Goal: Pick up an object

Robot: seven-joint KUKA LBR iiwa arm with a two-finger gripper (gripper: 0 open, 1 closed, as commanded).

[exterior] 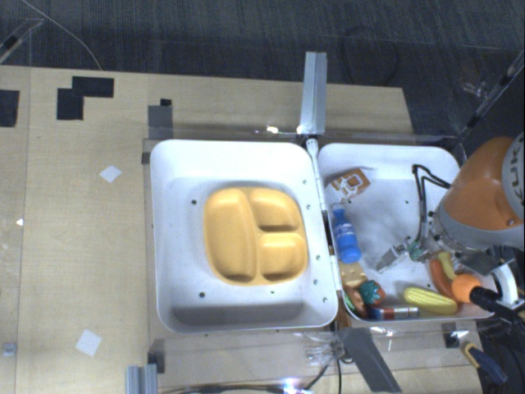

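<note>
Glossy yellow divided tray (253, 235) — rounded compartments

Readable text: none on anything in view.
Blue bottle (346, 238): at 9 o'clock in the right bin (385, 164); label too small to read.
Brown-and-white packet (350, 183): at 11 o'clock in that bin; print is blurred, no letters can be made out.

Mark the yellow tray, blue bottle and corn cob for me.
yellow tray (250, 235), camera view, centre divider.
blue bottle (345, 238), camera view, mid-body.
corn cob (430, 299), camera view, middle of the cob.
</note>
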